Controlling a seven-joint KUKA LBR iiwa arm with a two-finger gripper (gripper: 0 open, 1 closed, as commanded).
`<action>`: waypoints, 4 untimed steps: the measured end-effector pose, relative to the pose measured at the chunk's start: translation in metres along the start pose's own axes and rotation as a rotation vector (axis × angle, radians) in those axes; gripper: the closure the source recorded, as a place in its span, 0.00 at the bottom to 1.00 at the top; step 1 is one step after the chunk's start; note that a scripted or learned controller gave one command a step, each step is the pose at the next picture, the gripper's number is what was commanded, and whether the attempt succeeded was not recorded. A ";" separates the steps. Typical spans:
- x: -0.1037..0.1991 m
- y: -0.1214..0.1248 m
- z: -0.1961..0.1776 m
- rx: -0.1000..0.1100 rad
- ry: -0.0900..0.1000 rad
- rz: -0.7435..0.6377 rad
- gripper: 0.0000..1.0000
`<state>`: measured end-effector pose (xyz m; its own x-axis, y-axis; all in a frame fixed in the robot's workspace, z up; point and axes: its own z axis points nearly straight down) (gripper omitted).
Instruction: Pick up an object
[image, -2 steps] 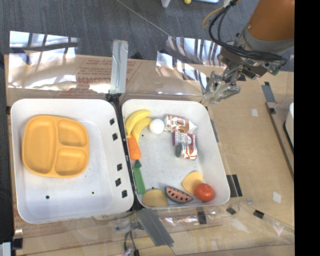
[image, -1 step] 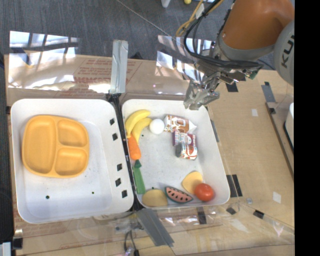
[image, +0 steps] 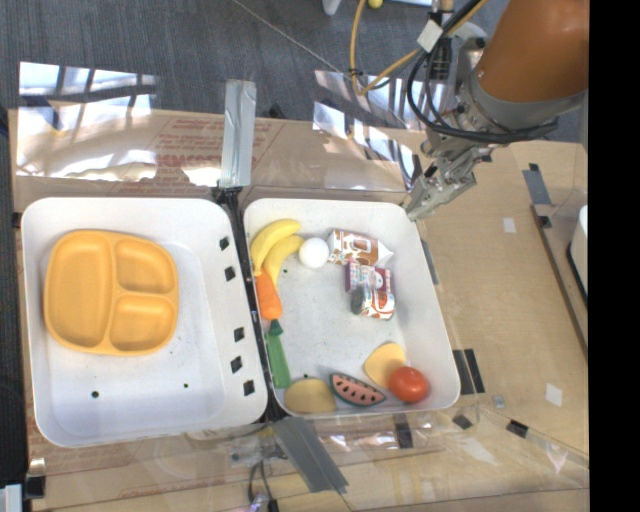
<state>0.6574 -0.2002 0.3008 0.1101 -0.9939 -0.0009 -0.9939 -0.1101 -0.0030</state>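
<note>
Fingers of the grey end effector (image: 425, 200), too blurred to tell whether spread or together, hang over the far right corner of the right white bin (image: 432, 300), holding yellow plastic banana (image: 272, 243) and red tomato (image: 408, 383).

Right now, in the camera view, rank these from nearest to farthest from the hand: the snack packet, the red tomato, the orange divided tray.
Measured from the hand, above the right bin's far right corner:
1. Brown-and-white snack packet, upper middle of the right bin.
2. Red tomato, near right corner of that bin.
3. Orange divided plastic tray, in the left bin.

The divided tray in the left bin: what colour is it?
Orange-yellow tray, seen in the camera view.
</note>
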 end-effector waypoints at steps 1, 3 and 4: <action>-0.039 -0.004 -0.005 -0.005 -0.002 0.009 1.00; -0.046 -0.005 -0.010 -0.006 -0.003 -0.269 1.00; -0.004 -0.001 -0.091 0.003 0.003 -0.431 1.00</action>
